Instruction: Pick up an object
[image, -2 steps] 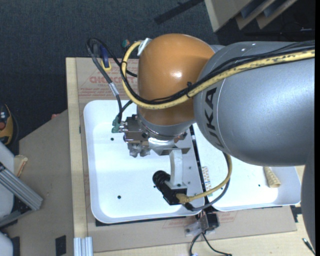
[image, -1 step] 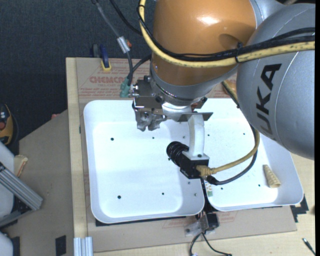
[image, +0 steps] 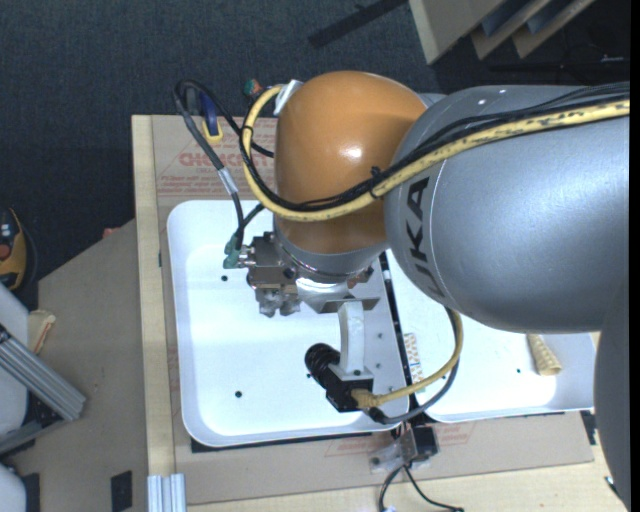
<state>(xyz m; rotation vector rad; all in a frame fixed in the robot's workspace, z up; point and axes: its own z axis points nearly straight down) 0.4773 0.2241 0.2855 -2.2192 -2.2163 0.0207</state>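
Two smooth white bins beneath glossy orange-banded arm.

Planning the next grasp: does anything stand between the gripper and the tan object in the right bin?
Only the bins' adjoining rims: gripper hangs over the left bin, tan object lies right. The arm hides the rest.

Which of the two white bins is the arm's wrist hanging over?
The left bin: the orange wrist sits above it, while the right bin lies under the grey arm.
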